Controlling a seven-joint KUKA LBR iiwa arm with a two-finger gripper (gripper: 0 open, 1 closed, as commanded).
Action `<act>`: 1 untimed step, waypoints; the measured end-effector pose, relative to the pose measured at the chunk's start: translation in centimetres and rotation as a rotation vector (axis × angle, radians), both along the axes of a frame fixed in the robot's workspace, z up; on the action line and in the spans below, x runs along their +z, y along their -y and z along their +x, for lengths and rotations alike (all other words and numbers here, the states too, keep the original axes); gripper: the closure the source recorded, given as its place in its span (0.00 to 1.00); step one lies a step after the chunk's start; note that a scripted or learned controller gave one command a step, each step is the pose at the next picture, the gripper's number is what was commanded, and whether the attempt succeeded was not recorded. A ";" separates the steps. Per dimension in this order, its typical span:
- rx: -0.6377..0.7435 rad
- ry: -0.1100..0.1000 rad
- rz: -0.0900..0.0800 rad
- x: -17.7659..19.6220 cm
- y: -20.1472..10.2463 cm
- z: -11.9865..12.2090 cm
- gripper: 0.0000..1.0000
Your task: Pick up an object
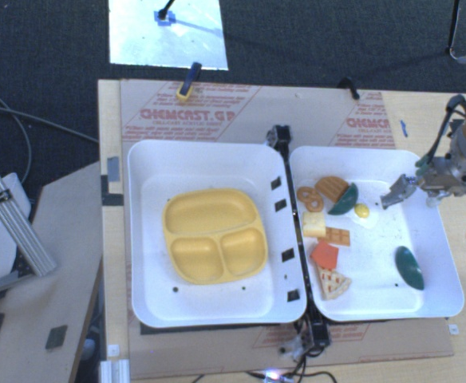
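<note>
The gripper (396,191) hangs over the right bin (440,250); whether it is parted cannot be told. The yellow ball (363,211) lies beside it.

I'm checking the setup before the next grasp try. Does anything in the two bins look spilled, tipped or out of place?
Nothing stands out. The yellow divided tray lies flat in the left bin, slightly rotated. The toy food pieces, among them a pizza slice and a dark green piece, lie loose inside the right bin. The hand is over that bin's upper right.
</note>
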State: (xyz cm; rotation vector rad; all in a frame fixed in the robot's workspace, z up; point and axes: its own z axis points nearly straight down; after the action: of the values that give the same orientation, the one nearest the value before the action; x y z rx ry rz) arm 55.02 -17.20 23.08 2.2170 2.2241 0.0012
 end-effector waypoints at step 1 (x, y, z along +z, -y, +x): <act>0.004 -0.008 0.006 -13.0 -7.0 -4.7 0.00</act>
State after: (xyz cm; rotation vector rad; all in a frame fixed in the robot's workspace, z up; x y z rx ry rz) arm 50.33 -10.17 10.10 2.2197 2.2354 -0.0012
